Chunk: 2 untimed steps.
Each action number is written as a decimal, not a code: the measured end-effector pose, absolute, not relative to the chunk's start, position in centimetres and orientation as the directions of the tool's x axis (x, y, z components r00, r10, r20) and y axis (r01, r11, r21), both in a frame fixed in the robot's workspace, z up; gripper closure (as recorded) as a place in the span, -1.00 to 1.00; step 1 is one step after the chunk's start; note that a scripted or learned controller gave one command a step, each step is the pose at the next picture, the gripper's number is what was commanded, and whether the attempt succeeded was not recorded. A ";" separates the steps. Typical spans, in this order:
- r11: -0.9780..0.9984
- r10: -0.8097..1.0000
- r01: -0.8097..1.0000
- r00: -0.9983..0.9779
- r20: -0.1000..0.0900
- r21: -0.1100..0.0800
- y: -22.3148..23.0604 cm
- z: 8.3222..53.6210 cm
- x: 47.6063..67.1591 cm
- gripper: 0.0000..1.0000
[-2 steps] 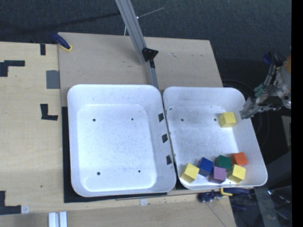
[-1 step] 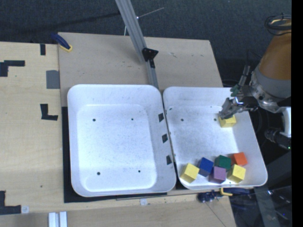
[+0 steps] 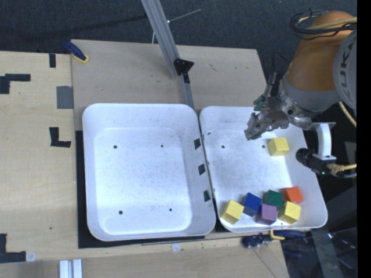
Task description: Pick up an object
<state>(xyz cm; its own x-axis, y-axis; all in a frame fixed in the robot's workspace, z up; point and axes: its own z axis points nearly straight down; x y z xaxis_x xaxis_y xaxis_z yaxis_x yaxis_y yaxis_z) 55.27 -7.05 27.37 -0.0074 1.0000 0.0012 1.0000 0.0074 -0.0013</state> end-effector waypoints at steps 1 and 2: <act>0.007 1.000 1.000 -0.007 0.001 -0.004 -1.2 25.6 55.8 1.00; 0.007 1.000 1.000 -0.007 0.001 -0.003 4.5 23.9 57.7 1.00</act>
